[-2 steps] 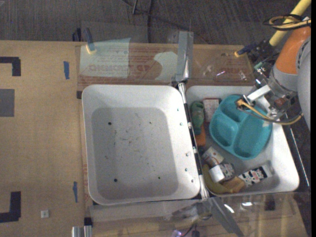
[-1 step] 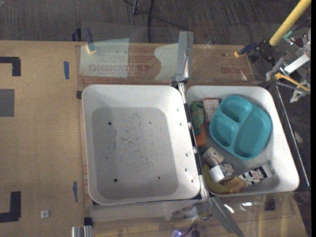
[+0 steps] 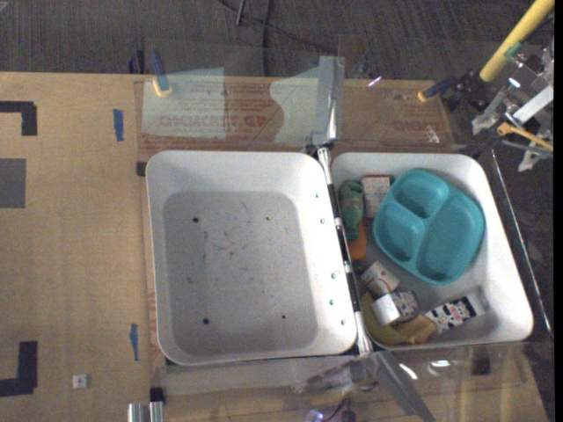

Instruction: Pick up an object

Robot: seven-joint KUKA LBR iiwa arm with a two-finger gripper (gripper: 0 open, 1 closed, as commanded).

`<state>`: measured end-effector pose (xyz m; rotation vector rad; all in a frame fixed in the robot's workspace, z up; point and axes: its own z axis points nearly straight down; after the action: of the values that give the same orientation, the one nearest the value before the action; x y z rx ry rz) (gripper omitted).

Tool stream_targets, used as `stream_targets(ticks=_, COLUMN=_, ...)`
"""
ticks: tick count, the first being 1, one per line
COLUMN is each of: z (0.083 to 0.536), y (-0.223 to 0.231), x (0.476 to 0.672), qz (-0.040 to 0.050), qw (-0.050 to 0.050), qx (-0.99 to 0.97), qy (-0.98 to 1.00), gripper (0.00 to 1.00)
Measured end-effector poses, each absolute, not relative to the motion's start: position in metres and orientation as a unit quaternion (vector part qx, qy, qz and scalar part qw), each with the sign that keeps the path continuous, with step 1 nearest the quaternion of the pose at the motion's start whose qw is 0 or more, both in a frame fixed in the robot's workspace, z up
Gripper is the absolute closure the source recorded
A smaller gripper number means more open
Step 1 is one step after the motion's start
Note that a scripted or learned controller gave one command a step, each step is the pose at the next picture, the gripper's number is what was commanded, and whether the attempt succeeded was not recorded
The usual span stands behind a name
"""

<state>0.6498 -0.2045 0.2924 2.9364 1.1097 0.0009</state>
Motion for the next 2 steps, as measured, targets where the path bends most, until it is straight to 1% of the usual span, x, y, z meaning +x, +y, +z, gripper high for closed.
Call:
stream_targets(ticks=1, z=0.120, y=-0.150, x=0.604, qz=-0.0005, qw=-0.001, qx=0.917, qy=0.398, gripper=0.00)
stream_targets(ticks=2, z=0.139, y=-0.188, x=0.501, qz=0.0192, qw=0.004, qx=0.951, qy=0.309, gripper=0.00)
